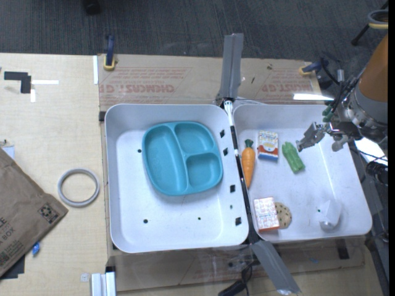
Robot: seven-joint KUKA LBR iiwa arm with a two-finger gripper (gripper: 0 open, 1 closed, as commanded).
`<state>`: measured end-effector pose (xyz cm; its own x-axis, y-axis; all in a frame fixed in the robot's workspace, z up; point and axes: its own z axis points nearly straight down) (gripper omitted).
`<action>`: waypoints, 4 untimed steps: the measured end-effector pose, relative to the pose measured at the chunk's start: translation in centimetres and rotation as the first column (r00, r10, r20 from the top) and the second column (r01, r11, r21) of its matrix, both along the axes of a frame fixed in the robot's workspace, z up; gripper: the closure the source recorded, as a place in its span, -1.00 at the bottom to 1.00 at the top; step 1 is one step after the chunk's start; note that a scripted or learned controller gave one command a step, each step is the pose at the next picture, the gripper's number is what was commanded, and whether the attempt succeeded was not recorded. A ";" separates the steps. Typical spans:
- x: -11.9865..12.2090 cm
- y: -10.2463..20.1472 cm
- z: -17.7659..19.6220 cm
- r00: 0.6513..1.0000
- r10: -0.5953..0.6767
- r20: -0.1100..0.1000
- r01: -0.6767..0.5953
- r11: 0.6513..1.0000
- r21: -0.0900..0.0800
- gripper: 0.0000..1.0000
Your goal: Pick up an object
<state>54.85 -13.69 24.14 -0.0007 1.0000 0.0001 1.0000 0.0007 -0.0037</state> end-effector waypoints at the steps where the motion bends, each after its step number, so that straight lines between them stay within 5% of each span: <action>1: 4.2 -2.6 -11.7 0.997 -0.077 0.000 0.077 0.997 -0.001 -1.00; 2: 5.2 -1.2 -14.4 0.995 -0.097 0.010 0.097 0.995 -0.002 -1.00; 3: 5.2 -1.3 -13.6 0.995 -0.100 0.010 0.100 0.995 -0.002 1.00; 4: 5.2 -1.3 -13.6 0.995 -0.101 0.010 0.101 0.995 -0.002 -1.00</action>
<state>60.01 -15.00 10.56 0.1000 0.9950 -0.0018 0.9950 -0.1000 0.0062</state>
